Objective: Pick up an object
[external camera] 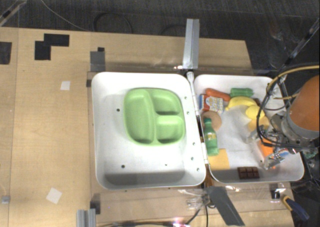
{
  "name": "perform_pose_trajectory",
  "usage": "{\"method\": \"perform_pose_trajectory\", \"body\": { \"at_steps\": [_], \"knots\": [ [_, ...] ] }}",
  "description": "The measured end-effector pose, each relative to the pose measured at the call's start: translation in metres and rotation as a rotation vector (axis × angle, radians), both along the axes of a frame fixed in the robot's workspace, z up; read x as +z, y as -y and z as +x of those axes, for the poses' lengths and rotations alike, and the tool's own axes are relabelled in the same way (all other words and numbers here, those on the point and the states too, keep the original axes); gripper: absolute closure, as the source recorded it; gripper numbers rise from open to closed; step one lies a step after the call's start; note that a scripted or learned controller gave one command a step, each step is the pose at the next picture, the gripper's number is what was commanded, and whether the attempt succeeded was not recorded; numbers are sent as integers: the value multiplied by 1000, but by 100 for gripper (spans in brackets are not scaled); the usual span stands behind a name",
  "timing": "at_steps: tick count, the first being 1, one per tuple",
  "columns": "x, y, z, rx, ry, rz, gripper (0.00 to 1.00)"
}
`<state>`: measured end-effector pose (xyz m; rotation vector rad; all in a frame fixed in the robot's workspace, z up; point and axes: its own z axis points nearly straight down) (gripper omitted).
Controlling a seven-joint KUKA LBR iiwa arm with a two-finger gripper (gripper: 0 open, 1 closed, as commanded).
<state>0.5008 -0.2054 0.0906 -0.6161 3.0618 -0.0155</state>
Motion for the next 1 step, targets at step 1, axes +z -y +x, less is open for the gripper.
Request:
{"method": "perform_pose_trajectory", "body": {
  "at_steps": [1],
  "knots": [
    [0, 0, 0, 63, 0, -2, 0]
  ]
}}
